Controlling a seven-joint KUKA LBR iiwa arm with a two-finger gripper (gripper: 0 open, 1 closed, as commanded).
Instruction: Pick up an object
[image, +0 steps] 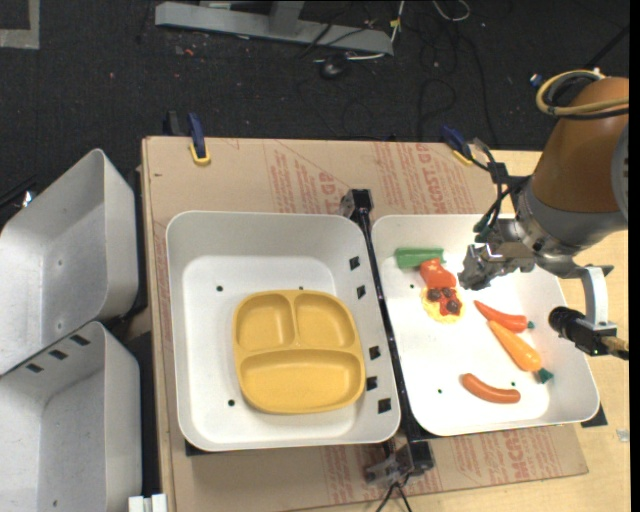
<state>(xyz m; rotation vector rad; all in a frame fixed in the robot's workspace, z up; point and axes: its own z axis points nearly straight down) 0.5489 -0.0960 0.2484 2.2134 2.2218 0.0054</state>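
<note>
Toy foods lie scattered in the right bin (570, 400), one of two shallow white bins set side by side on a brown board (270, 170) printed with red lettering, with blue clamps at the board's far edge. Dark, speckled floor surrounds the bench, with cables and a grey metal frame at the top of the view, and two more white bins (60, 330) stand tilted off the bench at the left. The left bin (190, 250) holds a yellow divided tray (298, 350) with three compartments, lying flat near its middle. In the right bin, a green block (418, 257) lies near the far left corner; just below it a red toy (436, 280) rests on or against a small yellow piece (444, 310), too small to make out clearly. To the right of these lie a red-orange chili (500, 317) and an orange carrot (518, 350) with a dark green tip, close to each other, and nearer the front edge a red-orange sausage shape (490, 388) lies alone. The gripper (482, 266) hangs over the far part of the right bin, just right of the red toy, dark and compact beneath the grey wrist and orange band. Whether its fingers are spread or closed cannot be told from this angle, and nothing is visibly between them.
</note>
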